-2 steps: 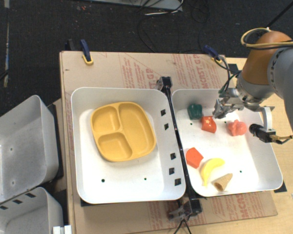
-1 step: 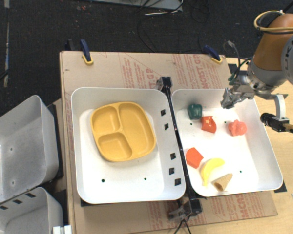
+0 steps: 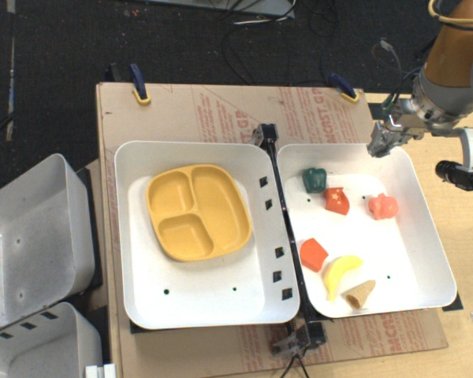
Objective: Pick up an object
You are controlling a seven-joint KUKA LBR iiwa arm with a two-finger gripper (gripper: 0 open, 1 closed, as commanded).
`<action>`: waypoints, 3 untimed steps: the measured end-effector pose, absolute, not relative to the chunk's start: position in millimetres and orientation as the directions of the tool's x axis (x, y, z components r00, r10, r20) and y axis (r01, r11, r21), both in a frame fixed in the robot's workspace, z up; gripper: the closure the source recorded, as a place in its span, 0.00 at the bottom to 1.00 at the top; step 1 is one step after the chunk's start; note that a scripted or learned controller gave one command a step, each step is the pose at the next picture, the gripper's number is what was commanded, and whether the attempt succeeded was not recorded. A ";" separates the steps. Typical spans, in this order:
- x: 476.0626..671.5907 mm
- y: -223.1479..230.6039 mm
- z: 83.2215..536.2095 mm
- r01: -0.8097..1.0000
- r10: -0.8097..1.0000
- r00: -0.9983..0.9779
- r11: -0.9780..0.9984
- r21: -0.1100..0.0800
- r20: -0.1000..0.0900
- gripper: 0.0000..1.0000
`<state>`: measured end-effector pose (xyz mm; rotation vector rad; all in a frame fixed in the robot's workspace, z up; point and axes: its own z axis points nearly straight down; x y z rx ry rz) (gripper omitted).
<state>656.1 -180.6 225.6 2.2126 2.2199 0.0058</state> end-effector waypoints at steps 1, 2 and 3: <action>657.2 -180.6 278.4 1.000 1.000 -0.003 0.003 0.006 -0.002 1.00; 634.6 -127.6 264.9 1.000 1.000 -0.005 0.005 -0.003 0.000 1.00; 620.3 -74.6 250.1 1.000 1.000 -0.006 0.006 -0.004 0.001 1.00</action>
